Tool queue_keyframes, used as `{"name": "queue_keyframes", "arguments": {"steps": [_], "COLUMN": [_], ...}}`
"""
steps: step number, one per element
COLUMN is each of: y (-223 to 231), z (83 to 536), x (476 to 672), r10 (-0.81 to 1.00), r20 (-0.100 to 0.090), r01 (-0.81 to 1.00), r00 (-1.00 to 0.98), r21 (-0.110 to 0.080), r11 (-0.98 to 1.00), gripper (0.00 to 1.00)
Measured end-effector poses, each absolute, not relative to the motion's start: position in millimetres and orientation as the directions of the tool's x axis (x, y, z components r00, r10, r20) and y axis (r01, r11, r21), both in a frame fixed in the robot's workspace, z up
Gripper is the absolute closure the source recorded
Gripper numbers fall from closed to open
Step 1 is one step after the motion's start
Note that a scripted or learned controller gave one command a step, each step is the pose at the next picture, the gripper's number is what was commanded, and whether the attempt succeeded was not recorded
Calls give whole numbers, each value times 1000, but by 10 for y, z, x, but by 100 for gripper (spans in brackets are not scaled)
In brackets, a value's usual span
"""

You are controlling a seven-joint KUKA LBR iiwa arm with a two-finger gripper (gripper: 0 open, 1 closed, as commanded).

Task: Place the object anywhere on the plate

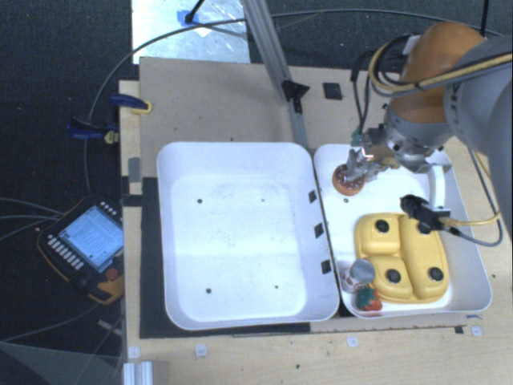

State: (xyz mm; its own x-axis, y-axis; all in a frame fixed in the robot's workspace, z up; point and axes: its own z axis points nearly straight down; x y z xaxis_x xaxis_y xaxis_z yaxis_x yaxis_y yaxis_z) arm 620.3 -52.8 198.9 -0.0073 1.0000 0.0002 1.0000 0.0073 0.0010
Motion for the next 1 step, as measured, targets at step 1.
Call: {"name": "queue_keyframes", "arguments": {"steps": [1], "y": [49], "z": [1971], "x": [6157], "r10": [1000], "r20": [0], "r01": [1000], "r00": [-7], "r21": [1], "r11": [7], "gripper": [100]}}
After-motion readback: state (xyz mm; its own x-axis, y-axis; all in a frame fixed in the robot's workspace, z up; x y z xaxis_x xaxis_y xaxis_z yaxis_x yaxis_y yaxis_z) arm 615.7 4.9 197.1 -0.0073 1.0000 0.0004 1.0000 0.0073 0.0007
